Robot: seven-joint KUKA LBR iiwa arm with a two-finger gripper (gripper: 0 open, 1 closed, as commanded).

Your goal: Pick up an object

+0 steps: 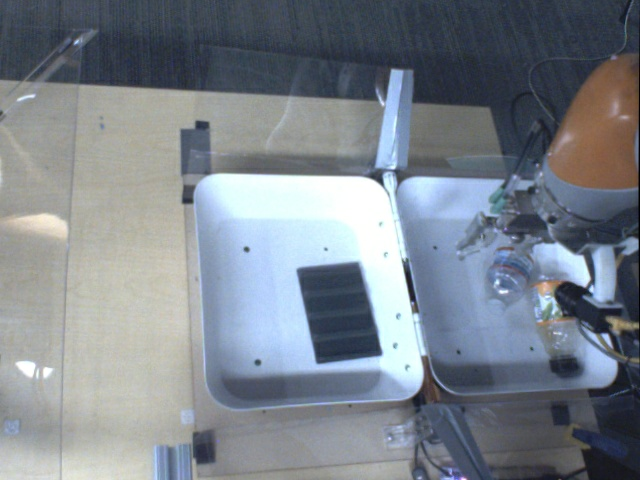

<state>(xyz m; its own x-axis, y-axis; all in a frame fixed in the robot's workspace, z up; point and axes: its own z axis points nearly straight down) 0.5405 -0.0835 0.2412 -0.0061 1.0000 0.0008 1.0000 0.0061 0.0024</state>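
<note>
Orange and grey, the KUKA arm (598, 133) enters from the right and is cut off by the frame, its bulk covering the far right corner of the right-hand shallow white bin (440, 268). Below the wrist, the two-finger gripper (478, 236) appears as thin metal fingers splayed above the bin floor, but glare and small size make it impossible to tell how far apart they stand, and nothing can be seen between them. Just beside and below the gripper lies a clear plastic bottle (507, 273), blurred and partly translucent. Farther right sits an orange-and-clear item (548, 308) too indistinct to name, with a small dark object (565, 365) near the bin's front right corner. Black cables (590, 313) trail across that side. The left-hand shallow white bin (230, 298) holds a flat black ribbed rectangular pad (339, 312), lying tilted on the bin floor. Both bins rest side by side on a pale wooden bench (100, 318), with dark grey carpet (300, 13) beyond and clear plastic sheeting (40, 228) catching reflections at the left.
</note>
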